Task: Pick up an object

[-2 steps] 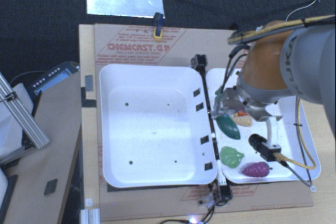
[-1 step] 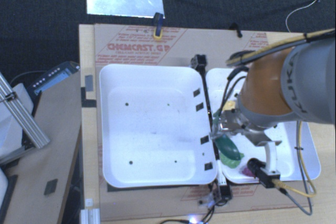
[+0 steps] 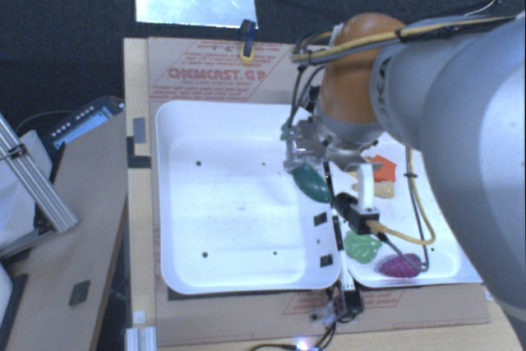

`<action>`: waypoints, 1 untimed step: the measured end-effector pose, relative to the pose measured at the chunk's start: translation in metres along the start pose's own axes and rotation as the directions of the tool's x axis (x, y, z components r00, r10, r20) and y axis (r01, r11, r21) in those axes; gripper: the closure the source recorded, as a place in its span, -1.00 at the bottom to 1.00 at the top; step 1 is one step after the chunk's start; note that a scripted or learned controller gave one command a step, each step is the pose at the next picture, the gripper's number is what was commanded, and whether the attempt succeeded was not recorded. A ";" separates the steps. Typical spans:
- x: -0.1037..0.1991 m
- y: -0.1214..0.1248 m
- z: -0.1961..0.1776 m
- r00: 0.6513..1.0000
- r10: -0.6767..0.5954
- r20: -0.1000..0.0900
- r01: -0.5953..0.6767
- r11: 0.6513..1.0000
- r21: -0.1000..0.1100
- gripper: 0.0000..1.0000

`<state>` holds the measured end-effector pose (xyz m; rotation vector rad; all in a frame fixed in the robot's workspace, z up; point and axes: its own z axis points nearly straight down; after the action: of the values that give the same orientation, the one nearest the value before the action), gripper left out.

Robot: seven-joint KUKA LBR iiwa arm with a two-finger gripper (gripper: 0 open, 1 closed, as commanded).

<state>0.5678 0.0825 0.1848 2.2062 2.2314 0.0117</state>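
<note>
Arm: the grey KUKA arm (image 3: 460,103) reaches in from the right, and its broad grey body covers much of the right bin; the orange band (image 3: 357,70) sits above the wrist, over the strip where the two bins meet.
Jaws: the gripper (image 3: 302,164) hangs at the right edge of the left bin, pointing down; a dark teal-green object sits right at its tip, but whether the jaws are clenched on it or released cannot be told from this angle.
Teal object: the dark teal-green object (image 3: 313,183) is oval and glossy, lying at a tilt just under the gripper, over the inner right rim of the left bin.
Left bin: the white left bin (image 3: 205,201) shows a bare floor with a few small dark dots.
Right bin: the white right bin (image 3: 440,263) is partly hidden by the arm; its near end holds several small things.
Light green object: a light green lumpy object (image 3: 362,245) lies near the divider in the right bin's near end.
Purple object: a purple, knobbly object (image 3: 399,265) lies just beside the green one, toward the near rim.
Orange object: an orange piece (image 3: 383,169) sits further back, with a pale yellow-tan piece (image 3: 384,190) touching it below.
Cables: a yellow cable (image 3: 407,236) curls over the right bin.
Tabletop: brown cardboard with red print (image 3: 215,71) lies under both bins on the tabletop.
</note>
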 end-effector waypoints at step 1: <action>0.070 -0.034 -0.018 1.000 -0.001 -0.001 0.001 1.000 0.008 1.00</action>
<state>0.5327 0.1524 0.2032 2.2101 2.2371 0.0040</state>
